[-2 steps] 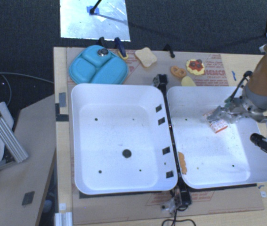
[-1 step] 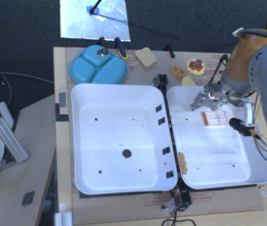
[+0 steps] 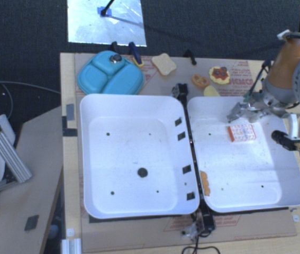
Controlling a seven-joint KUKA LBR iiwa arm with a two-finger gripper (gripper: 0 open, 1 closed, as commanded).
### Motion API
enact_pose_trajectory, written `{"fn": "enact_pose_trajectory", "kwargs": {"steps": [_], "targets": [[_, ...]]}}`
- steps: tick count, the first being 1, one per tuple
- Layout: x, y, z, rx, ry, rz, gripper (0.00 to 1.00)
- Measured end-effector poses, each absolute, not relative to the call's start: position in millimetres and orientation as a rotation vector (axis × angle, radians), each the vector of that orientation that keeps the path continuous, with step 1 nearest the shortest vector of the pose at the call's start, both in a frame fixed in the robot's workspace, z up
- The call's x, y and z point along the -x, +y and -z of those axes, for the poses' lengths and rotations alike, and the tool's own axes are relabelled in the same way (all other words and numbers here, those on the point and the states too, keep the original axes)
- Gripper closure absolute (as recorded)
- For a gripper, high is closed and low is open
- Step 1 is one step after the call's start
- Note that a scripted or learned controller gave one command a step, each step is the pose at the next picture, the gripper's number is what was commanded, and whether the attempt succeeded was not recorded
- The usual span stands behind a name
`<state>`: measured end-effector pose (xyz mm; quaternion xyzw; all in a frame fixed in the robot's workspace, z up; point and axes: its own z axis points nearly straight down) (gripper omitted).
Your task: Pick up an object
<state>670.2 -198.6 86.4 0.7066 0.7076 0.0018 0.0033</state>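
Over the right bin (image 3: 276, 194), your end effector (image 3: 241, 114) hovers just above the small red-and-white packet (image 3: 242, 133), poised for a descent; whether it is spread or pressed together, you cannot tell.

smooth white plastic bins (image 3: 134, 194), glossy blue plastic tray (image 3: 110, 74), seemingly printed-cardboard box (image 3: 242, 133)

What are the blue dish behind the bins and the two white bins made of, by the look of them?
The blue dish looks like moulded plastic, probably matte: uniform colour, rounded compartments, soft sheen. The left bin and right bin seem to be smooth white plastic too, with rounded corners and faint speckling, though painted metal can't be excluded.
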Motion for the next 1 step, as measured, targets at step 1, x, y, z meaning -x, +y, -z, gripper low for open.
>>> {"fn": "enact_pose_trajectory", "kwargs": {"steps": [1], "targets": [[-670.2, -174.0, -166.2, -2.211, 2.223, -0.008, 0.0]]}}
